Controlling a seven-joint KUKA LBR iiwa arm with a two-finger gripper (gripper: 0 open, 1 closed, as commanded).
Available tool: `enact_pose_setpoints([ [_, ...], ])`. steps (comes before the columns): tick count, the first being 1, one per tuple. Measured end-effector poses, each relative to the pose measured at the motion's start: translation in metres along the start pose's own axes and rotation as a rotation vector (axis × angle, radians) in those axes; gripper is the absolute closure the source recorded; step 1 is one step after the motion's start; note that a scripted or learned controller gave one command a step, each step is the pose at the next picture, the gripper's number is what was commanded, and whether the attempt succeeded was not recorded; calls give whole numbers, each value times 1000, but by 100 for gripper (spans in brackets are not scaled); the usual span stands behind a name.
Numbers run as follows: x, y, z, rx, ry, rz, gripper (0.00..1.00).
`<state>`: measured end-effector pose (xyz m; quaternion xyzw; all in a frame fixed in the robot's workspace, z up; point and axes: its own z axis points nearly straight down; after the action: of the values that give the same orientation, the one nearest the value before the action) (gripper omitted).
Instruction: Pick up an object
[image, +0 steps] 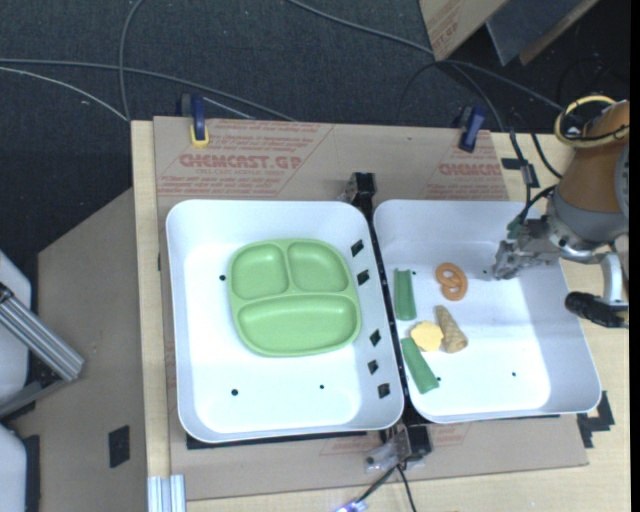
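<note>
Right bin (560, 390): five small items clustered in its left half. An orange ring-shaped piece (452, 281), pretzel-like, lies nearest the gripper, just left of the fingertips and slightly below. Below it, a pale yellow lump (427, 337) touches a tan, stubby, bread-like piece (451, 330) that runs at a slant. Two green sticks hug the bin's left wall: upper green stick (404, 294) upright along the wall, lower green stick (420, 363) tilted, its top end just beside the yellow lump. All five rest on the bin floor, apart from the fingers.

Left bin (200, 400): a green divided plate (294, 297), three compartments, well left of the fingers, beyond the divider between the bins.

Arm: the grey wrist with orange band (592, 170) enters at the right edge, over the right bin's upper right part. The gripper (502, 262) points left and down toward the bin floor, low over bare white surface.

Hard to make out: the fingers are small, dark and blurred against each other; I cannot tell whether they are apart or closed. Nothing visible between them. The arm's upper part is cut off by the frame. A black cable (595, 308) loops beside the wrist.
</note>
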<state>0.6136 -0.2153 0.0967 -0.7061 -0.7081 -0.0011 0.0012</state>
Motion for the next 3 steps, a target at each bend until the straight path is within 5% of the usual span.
enact_pose_setpoints([
  [3,3,-2,-119,-5,-5,2,100],
])
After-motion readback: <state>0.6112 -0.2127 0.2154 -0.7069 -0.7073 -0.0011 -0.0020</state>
